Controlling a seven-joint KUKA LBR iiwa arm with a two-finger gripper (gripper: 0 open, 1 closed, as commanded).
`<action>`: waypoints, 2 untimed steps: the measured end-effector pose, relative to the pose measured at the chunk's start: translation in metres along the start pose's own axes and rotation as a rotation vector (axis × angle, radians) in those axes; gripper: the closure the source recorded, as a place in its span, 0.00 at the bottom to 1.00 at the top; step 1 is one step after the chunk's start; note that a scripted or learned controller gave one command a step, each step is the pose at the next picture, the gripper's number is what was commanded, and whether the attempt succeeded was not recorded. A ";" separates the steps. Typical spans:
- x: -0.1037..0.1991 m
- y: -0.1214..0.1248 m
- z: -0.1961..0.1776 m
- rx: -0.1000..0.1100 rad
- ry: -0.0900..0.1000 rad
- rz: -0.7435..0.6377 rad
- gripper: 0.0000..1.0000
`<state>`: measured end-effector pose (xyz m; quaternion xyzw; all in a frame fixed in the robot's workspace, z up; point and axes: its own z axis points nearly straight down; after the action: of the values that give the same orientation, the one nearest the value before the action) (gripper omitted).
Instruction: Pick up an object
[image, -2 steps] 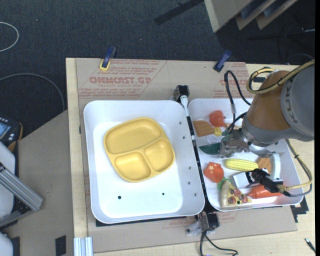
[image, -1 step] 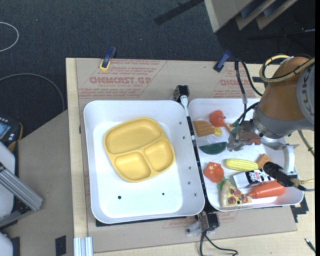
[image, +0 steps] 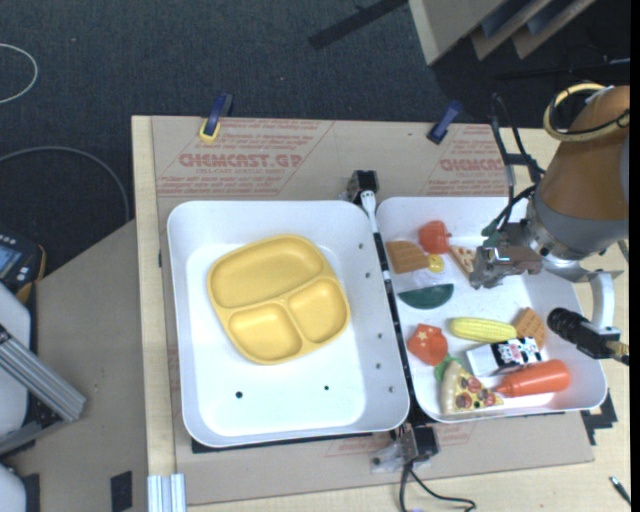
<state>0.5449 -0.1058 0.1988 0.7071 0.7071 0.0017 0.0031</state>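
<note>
two shallow white bins sit side by side on the bench, and the crowding is all on the right. the left bin (image: 190, 300) holds a yellow divided plate (image: 278, 297) with three compartments, lying a little toward its far-left part.

the right bin (image: 590, 385) is packed. along its left side lie a brown bread-like piece (image: 406, 256), a dark green wedge (image: 426, 295) just below it, a red tomato-like piece (image: 428, 343) and, nearest the camera, a pizza slice (image: 462, 389). further right a small red fruit (image: 434, 236) sits at the far end, with a small triangular orange chip (image: 462, 258) just beside it. an ear of corn (image: 482, 328) lies across the middle, a brown cracker-like piece (image: 530, 325) at its right end, a black-and-white patterned block (image: 506, 355) below it, and an orange carrot-like piece (image: 533, 379) along the near rim.

the gripper (image: 492, 268) hangs over the far middle of this bin — the chip and red fruit just to its left, the corn nearer the camera and apart from it. its tips look dark and tangled with cabling, so how far they are spread cannot be told, and nothing can be seen between them. behind it the arm (image: 585, 190) rises at the right.
</note>
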 end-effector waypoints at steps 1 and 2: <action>0.000 0.001 -0.028 0.002 0.001 -0.001 1.00; 0.060 0.010 -0.018 0.009 0.005 -0.006 1.00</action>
<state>0.5547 -0.0459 0.2166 0.7048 0.7094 0.0002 -0.0015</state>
